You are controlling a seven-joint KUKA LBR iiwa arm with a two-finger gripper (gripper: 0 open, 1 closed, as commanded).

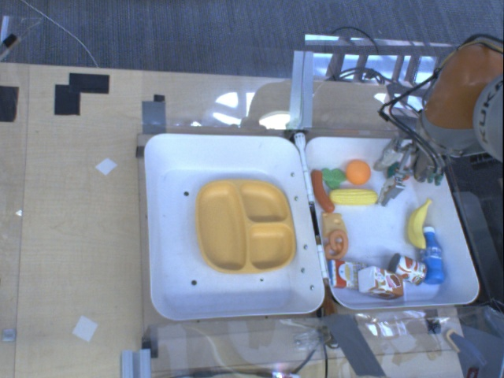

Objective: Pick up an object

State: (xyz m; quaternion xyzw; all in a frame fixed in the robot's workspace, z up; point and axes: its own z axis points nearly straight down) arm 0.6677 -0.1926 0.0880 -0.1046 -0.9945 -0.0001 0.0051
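The right bin [461, 235] holds several toy foods: an orange ball [358, 172], a green piece [334, 177], a corn cob [353, 198], a red sausage [320, 190], a banana [419, 222], a blue bottle [431, 258], a brown pastry-like piece [335, 238] and cartons [376, 278]. My gripper [398, 177] hangs over the bin's upper right part, just right of the corn cob and the orange ball. Its fingers point down and stand apart, with nothing between them.
The left bin [169, 211] holds a yellow divided tray [244, 225]. A metal rack [370, 61] stands behind the right bin. The arm with its orange band [461, 85] reaches in from the upper right. Cables [405, 97] hang near the wrist.
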